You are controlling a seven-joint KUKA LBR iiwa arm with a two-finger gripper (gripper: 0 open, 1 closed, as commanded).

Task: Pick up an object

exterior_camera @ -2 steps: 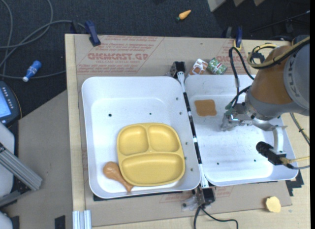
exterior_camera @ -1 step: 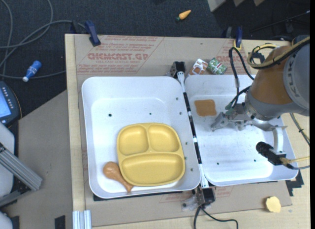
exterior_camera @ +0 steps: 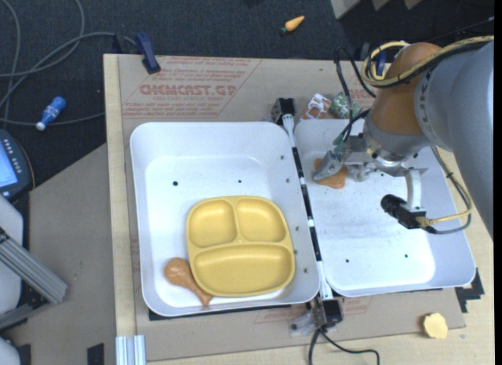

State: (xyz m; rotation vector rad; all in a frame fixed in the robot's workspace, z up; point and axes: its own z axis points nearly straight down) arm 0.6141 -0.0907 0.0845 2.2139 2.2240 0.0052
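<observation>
Two white bins lie below me. Over the right bin (exterior_camera: 376, 261), my gripper (exterior_camera: 339, 164) hangs at its upper left, beside an orange object (exterior_camera: 329, 177); its grip I cannot tell.

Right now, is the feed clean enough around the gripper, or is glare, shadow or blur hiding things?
Camera view: light is even and soft, with no hard glare on the right bin; the yellow divided tray in the left bin is sharp. The gripper sits in the arm's own shade, slightly soft, over an orange object, so its contact there is hard to read.
</observation>
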